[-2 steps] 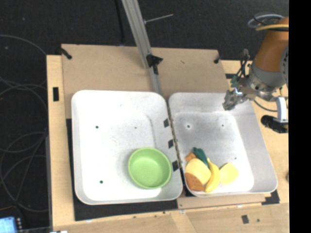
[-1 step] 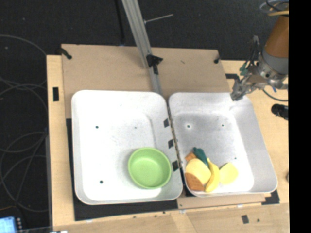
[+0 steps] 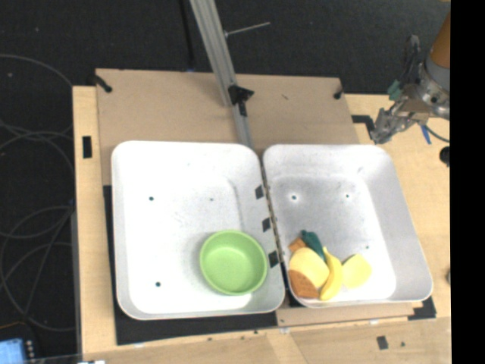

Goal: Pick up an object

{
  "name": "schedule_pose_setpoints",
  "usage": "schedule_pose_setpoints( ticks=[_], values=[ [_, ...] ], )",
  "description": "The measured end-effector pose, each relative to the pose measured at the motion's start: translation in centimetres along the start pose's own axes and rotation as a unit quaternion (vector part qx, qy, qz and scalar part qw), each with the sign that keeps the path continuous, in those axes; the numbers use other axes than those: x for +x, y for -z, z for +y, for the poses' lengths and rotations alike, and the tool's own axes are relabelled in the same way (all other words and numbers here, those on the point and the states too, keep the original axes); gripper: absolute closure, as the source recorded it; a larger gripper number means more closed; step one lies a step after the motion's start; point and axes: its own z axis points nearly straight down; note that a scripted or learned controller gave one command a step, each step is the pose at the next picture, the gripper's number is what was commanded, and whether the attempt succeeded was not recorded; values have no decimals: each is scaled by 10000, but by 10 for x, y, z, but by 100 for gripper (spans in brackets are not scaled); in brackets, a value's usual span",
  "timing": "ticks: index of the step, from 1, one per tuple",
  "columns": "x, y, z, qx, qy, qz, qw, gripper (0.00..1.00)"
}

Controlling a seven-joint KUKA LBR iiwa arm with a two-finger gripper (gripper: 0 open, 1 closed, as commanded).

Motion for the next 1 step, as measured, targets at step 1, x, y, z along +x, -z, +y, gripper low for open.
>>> schedule_pose_setpoints(
  ticks=[1],
  values=[
    [52,6,-9,3,-3,4,10000,100]
  ],
)
